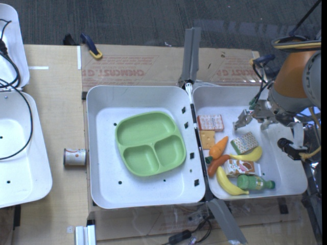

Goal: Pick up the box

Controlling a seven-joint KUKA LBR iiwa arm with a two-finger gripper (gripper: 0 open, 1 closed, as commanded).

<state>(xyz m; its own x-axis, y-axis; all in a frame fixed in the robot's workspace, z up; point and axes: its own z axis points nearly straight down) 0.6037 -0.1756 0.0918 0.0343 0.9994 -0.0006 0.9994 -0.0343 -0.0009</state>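
Bananas (pixel 228 184) and a green bottle (pixel 254 183) lie at the near edge of the right bin (pixel 286 187), with a small juice box (pixel 236 166) just behind, touching a carrot (pixel 218 147); the red-and-white box (pixel 211 122) lies flat farther back by the bin's left wall, above a cracker (pixel 207 139). Left bin (pixel 102 188) holds a green divided plate (pixel 150 142). Arm (pixel 294 75) comes in from the right, wrist bent toward the left, gripper (pixel 242 121) low over the right bin, fingers parted with nothing between them, well right of the box.

Tray (pixel 150 143) in left bin (pixel 97 137); box (pixel 210 122), bananas (pixel 230 184) in right bin (pixel 286 185).
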